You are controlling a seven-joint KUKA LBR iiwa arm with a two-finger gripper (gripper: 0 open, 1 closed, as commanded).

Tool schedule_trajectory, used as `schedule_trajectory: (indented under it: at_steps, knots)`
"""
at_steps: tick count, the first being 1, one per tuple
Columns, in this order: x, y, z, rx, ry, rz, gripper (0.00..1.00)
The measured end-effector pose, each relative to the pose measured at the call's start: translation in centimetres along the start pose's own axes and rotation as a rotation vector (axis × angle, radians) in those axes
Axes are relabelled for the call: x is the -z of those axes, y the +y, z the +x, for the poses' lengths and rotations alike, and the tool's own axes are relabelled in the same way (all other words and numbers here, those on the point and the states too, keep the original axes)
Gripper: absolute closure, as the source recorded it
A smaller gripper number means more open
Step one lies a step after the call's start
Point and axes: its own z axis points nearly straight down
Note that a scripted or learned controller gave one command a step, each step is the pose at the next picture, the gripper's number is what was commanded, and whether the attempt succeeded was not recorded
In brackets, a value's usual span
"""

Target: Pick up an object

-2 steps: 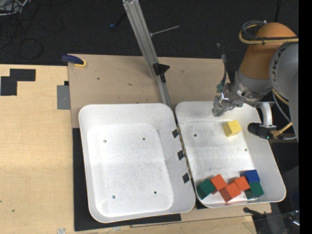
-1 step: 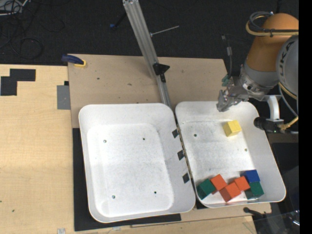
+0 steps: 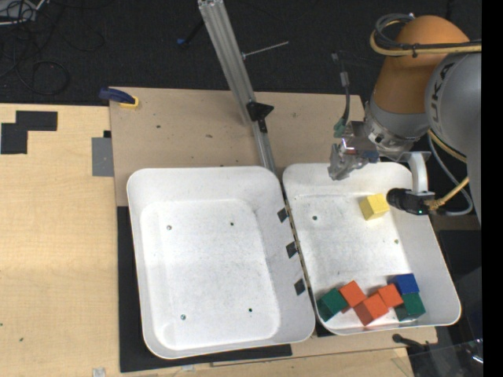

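Gripper [image 3: 343, 166]: above right bin's [image 3: 346, 242] far rim, finger state cannot tell | yellow block [image 3: 375, 205]: right bin, far half, apart | orange, green, blue blocks [image 3: 373, 298]: clustered at near edge | left bin [image 3: 157, 234]: beside.

Arm [image 3: 440, 85] cut off at right edge; rear green block [image 3: 409, 308] partly hidden.

Two bins [image 3: 157, 183], seven blocks [image 3: 375, 205]

High slanted view over both bins [image 3: 208, 181]
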Motion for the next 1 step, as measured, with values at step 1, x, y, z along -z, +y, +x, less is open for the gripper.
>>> schedule_trajectory:
  at_steps: [1]
  knots:
    - [-0.6,-0.41,5.82,0.0,0.0,0.003,1.0]
